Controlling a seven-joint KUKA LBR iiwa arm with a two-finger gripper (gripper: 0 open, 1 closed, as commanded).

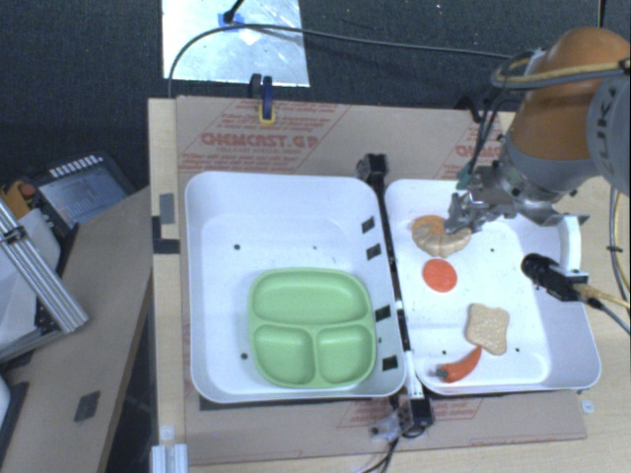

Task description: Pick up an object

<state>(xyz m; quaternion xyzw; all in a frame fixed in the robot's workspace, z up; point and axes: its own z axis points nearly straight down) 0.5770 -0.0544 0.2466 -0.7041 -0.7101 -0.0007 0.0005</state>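
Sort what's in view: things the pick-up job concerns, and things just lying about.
Job: gripper over the croissant; tomato slice, bread, chili, all in the right bin.

Lying about: green tray in the left bin, yellow clamp.

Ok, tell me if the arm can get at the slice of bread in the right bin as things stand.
Probably yes. The bread slice lies flat in the right bin, with open floor around it. The gripper is over the croissant in the same bin, and only the red disc lies between.
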